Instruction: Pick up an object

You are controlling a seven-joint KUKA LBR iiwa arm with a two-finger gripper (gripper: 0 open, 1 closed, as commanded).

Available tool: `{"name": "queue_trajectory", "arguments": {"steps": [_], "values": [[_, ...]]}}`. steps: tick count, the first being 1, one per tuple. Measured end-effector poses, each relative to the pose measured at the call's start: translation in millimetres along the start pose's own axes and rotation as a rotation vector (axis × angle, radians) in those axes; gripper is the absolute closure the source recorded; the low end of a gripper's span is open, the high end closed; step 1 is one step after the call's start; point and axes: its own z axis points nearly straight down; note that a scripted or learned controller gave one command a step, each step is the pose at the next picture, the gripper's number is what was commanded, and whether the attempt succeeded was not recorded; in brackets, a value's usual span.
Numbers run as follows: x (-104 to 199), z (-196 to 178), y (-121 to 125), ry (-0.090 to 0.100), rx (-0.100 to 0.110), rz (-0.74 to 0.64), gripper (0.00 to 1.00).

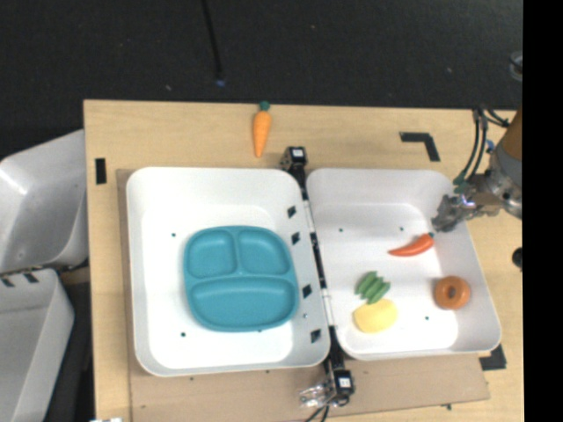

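- Pale wooden tabletop (176, 130) carrying two white bins, toy carrot (261, 130) lying beyond them.
- Claw (447, 216) low over right bin (352, 192), finger spread impossible to tell.
- Red chili pepper (412, 247) just beside claw, near brown doughnut (452, 293).
- Blue divided plate (239, 278) in left bin (158, 209).

Arm (506, 161) cut off at the frame's right side, upper links out of sight | gripper (450, 213) small and blurred over the right bin's (475, 337) far rim, finger gap unreadable | white housing (35, 227) cropped by the left edge | small fittings (321, 394) at the bins' near junction too fine to make out
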Motion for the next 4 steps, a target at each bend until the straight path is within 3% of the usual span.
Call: {"name": "queue_trajectory", "arguments": {"steps": [1, 3, 4], "values": [[-5.9, -63.8, 4.3, -0.001, -0.003, -0.001, 1.00], [89.8, -37.8, 6.7, 0.003, 0.004, -0.004, 1.00], [147.8, -44.1, 9.3, 0.004, 0.004, -0.005, 1.00]]}}
